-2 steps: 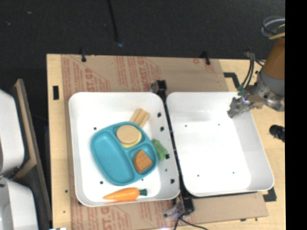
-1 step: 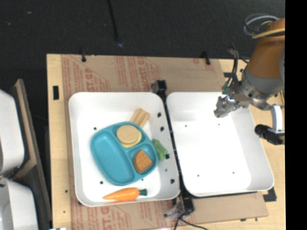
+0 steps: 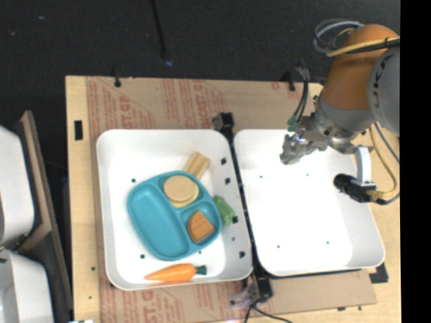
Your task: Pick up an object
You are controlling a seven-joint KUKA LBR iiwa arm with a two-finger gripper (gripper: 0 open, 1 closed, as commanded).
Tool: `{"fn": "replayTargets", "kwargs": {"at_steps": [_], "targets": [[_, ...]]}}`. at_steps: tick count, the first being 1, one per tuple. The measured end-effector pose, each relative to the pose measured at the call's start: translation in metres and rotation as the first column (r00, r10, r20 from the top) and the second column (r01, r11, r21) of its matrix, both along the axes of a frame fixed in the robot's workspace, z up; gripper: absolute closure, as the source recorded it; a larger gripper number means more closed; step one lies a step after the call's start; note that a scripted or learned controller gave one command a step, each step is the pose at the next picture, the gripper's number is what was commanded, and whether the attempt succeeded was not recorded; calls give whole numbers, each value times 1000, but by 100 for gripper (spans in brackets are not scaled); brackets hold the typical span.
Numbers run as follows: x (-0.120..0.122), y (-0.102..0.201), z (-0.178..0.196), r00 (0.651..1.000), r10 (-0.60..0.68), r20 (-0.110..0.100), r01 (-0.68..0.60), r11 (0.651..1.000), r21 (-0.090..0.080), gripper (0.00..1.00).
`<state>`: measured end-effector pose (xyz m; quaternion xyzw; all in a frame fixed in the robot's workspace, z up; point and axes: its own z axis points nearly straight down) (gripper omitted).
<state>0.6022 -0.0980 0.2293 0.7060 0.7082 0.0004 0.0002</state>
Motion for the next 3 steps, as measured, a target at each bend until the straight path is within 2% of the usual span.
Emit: {"fn": "replayTargets", "kwargs": {"at_steps": [1, 3], "targets": [[7, 59, -4, 1000, 1, 0, -1, 1000, 1, 100], [5, 161, -14, 1000, 1, -1, -1, 1000, 1, 100]]}}
